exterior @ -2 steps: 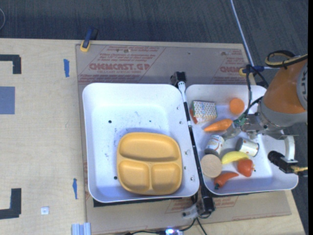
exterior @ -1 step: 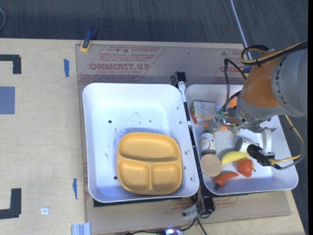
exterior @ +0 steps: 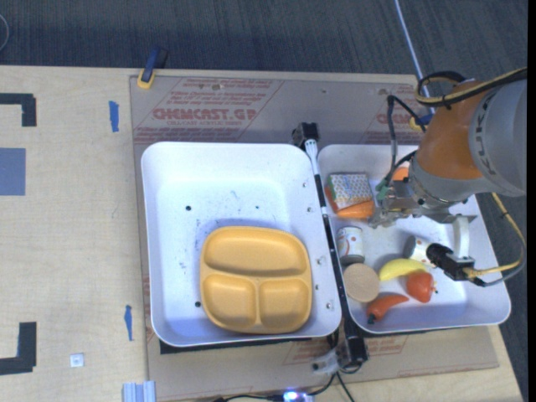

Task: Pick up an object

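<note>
Looking down from above, you have the arm reaching into the right bin (exterior: 494, 312), its gripper (exterior: 387, 209) low beside the carrot (exterior: 355, 211), likely to close on it; whether it has closed you cannot tell. A banana (exterior: 402, 268) and tomato (exterior: 421, 286) lie nearby. The left bin (exterior: 167, 182) holds a yellow tray (exterior: 255, 279).

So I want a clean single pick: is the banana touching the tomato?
Touching. The camera view shows the banana's right end meeting the tomato's upper left edge with no white bin floor between them.
</note>
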Available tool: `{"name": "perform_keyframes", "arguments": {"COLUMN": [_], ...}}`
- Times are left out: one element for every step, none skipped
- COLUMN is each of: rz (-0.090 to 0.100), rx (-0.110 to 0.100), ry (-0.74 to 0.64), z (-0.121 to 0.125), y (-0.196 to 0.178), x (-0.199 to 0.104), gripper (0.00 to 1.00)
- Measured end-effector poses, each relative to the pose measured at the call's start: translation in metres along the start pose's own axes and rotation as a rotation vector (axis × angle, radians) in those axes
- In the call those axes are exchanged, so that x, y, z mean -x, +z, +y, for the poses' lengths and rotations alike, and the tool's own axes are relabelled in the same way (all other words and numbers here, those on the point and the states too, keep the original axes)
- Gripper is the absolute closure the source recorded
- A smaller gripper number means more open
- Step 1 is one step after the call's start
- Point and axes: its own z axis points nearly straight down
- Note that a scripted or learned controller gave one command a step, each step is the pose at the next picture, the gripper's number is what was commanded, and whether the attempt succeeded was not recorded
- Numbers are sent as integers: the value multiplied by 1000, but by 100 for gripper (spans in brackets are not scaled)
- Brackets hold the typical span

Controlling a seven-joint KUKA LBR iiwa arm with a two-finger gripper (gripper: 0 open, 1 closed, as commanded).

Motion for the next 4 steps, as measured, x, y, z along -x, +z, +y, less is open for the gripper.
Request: {"name": "perform_keyframes", "arguments": {"rz": [1,-1,0,2], "rx": [-7,-1,-2,-5], "ry": [2,1,1,-1], "z": [-101,-79,-79,-25], "y": [9,9,10,11], "x": [21,-12,-12,-9], "gripper": [100,100,0,0]}}
